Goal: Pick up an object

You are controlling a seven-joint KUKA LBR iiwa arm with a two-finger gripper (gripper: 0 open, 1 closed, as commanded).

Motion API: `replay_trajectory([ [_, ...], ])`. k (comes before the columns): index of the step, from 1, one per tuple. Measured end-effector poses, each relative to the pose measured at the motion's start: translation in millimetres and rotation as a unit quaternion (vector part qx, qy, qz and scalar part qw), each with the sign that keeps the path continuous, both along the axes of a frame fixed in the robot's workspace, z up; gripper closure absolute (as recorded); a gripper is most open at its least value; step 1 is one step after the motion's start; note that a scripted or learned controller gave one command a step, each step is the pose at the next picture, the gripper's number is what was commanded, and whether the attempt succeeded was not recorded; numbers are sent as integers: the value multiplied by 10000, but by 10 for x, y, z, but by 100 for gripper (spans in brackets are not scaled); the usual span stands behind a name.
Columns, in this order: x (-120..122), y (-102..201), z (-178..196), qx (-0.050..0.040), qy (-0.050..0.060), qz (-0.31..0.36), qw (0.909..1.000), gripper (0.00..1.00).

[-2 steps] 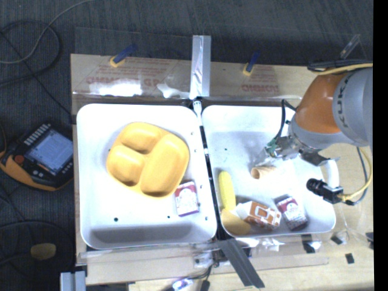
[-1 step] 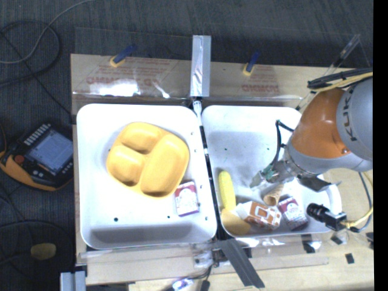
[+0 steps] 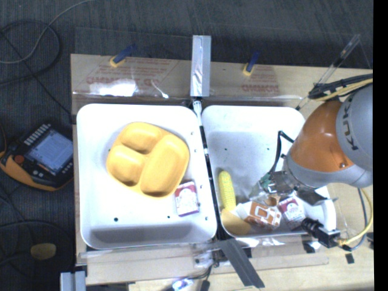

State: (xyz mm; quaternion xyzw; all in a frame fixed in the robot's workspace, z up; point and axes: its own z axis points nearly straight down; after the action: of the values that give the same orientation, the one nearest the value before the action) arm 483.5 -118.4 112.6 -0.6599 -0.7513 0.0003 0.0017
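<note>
Camera view from above the bench: we look down on two shallow white bins side by side, the grey arm (image 3: 345, 144) with its orange band reaching in from the right over the right bin (image 3: 248, 123). Its gripper (image 3: 271, 185) sits low among a cluster of items at that bin's near edge, and we cannot tell how it is set or whether it holds anything. Just beneath it lie a small orange-and-white packet (image 3: 264, 214) and a small red-and-white packet (image 3: 293, 210). An ear of yellow corn (image 3: 226, 188) lies along the bin's left wall. In the left bin (image 3: 97, 223), a large yellow lobed object (image 3: 147, 158) rests near the middle, with another red-and-white packet (image 3: 187, 199) just beside it. A handheld control pendant (image 3: 41, 156) lies on the floor at left
</note>
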Motion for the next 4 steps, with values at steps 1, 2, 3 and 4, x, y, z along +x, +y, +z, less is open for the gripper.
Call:
replay_trajectory([
  [1, 14, -155, -181, 18, -12, -1462, 9893, 100],
  [2, 14, -147, -101, 23, 1, -1454, 9894, 100],
  [3, 14, -144, -101, 24, 3, -1451, 9894, 0],
  [4, 38, 58, -215, -63, -88, 199, 9997, 0],
])
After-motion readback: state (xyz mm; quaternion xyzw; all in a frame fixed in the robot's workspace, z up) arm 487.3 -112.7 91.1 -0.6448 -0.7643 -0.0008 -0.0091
